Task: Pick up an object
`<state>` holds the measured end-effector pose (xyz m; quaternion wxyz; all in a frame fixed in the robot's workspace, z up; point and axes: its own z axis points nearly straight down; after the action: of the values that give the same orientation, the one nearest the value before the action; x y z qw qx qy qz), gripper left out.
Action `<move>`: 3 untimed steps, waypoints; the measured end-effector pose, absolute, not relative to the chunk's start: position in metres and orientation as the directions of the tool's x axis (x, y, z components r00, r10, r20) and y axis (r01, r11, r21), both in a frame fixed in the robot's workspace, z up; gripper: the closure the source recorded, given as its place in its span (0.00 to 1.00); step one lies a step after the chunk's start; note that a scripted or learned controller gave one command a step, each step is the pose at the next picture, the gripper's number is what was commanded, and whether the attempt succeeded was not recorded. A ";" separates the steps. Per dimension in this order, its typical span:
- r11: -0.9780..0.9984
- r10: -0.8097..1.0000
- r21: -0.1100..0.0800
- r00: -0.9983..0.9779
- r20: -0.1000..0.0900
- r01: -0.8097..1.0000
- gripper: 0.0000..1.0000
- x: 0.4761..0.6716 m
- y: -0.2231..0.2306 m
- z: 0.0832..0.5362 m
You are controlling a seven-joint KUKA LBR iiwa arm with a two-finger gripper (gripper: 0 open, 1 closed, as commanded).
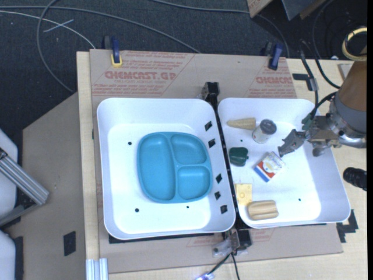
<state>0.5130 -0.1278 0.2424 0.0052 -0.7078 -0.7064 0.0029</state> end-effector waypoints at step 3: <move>0.000 1.000 -0.007 0.000 0.003 1.000 0.00 0.521 -0.133 0.157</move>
<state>0.5214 -0.1335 0.1572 0.0033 -0.7072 -0.7070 0.0014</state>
